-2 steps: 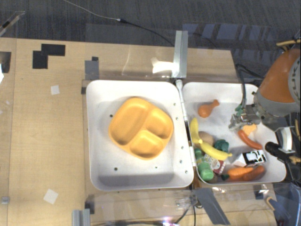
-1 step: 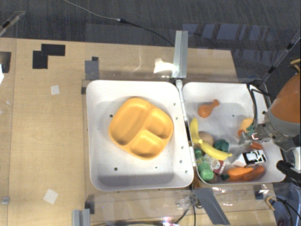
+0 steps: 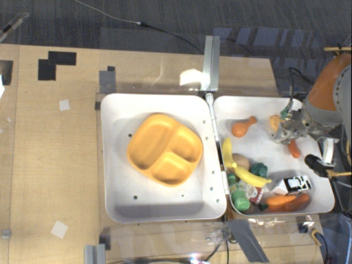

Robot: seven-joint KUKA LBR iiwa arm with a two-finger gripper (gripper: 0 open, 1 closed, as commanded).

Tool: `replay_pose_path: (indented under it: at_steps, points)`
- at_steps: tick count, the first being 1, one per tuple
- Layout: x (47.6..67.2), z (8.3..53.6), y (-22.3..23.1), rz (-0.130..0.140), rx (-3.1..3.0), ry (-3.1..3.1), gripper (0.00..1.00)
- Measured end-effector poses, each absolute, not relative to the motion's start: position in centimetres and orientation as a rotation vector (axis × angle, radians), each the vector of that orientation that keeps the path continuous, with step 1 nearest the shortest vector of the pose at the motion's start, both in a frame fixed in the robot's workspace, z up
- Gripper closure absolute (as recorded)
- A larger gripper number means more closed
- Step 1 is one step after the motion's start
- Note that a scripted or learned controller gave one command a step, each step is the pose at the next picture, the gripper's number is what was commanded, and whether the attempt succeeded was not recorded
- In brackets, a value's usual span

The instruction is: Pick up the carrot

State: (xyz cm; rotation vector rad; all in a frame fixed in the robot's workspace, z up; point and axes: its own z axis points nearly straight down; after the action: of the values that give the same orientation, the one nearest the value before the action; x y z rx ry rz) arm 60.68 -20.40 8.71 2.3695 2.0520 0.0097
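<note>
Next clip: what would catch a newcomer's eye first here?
The big yellow divided plate in the middle of the left bin. Then the heap of toy food in the right bin, with the carrot along its near edge, and the claw hovering farther back.

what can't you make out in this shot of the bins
- Tool, camera view: small and tangled with cables, so whether it is open or shut is unclear.
- Carrot, camera view: its left end is tucked into the toy pile.
- Arm, camera view: cut off by the right edge.
- Small orange item below the tool: too small to identify.
</note>
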Motion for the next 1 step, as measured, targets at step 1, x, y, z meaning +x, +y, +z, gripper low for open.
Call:
replay_pose_path:
  at_steps: [1]
  points:
    - [63.01,14.92,-9.59,0.012,2.464,1.945,1.0]
